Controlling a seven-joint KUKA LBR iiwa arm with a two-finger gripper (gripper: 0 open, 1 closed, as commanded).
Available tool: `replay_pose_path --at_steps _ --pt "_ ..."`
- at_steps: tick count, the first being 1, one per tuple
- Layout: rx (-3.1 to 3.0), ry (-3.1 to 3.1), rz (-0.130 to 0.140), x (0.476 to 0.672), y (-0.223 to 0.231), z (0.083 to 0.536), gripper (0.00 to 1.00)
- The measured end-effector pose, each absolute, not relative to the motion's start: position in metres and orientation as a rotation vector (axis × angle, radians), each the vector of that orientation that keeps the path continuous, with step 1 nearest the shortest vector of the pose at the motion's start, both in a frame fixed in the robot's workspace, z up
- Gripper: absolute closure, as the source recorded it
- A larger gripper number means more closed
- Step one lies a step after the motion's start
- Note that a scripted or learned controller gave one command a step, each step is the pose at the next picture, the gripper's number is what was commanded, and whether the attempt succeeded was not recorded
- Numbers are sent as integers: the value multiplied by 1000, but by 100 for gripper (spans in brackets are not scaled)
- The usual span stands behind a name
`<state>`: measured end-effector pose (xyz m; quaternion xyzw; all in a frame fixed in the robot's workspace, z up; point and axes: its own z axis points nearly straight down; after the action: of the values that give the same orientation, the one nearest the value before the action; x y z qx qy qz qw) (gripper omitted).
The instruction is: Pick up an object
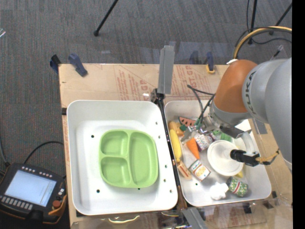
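Right bin is crowded: a yellow banana along its left wall, an orange carrot-like piece beside it, a small printed carton, a white bowl, a crumpled white lump and a green-patterned ball. The gripper sits low over the pile near the carrot piece; whether it is released or clenched cannot be told. A green divided plate lies in the left bin.

Two white bins, one green plate, one banana, one white bowl.
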<state>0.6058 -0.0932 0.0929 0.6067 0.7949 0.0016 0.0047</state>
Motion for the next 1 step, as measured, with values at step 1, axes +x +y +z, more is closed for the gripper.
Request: replay_pose_path --at_steps 1 --pt "1898 2492 8 607 -93 103 100"
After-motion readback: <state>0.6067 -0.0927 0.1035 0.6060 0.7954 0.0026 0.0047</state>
